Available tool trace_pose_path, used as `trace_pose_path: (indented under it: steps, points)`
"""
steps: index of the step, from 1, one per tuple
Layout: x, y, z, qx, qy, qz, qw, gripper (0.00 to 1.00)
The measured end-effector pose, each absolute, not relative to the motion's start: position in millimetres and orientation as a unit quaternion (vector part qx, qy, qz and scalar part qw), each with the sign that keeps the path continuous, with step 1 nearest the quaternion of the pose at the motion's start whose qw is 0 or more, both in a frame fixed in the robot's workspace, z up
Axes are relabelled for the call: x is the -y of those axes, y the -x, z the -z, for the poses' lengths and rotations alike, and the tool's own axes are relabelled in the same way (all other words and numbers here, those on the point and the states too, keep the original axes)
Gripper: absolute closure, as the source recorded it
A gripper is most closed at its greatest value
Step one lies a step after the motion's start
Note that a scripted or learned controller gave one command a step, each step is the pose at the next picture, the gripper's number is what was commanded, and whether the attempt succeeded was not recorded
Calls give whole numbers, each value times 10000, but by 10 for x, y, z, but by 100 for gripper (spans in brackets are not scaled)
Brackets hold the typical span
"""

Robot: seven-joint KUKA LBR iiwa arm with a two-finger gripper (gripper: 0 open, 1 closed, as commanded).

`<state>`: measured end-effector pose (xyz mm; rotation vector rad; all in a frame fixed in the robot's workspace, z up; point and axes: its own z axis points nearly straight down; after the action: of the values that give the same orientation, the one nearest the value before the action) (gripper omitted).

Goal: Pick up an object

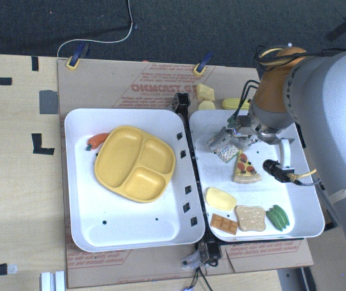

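Grey arm w/ orange band reaches into the right white bin [309, 220]. We see its pincer [226, 143] low over a small speckled grey object [226, 153], just beside the pizza-slice toy [245, 168]; finger spread we can't tell.

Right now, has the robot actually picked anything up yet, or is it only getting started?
Nothing looks picked up yet. The hand is low in the right bin, near its upper left corner, beside a pizza slice; whether it grips anything cannot be told. The other toy foods, a yellow piece, waffle, toast and green vegetable, lie untouched. Grasping and lifting remain.
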<state>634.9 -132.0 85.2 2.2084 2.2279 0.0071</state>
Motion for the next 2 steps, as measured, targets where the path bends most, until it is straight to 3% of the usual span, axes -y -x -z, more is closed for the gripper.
trace_pose_path:
  steps: [1, 2]
  points:
    - [1508, -6032, -859, -7071, -7071, -1, 15, 0]
    - [996, -6706, -847, -7102, -7040, 1, 12, 0]
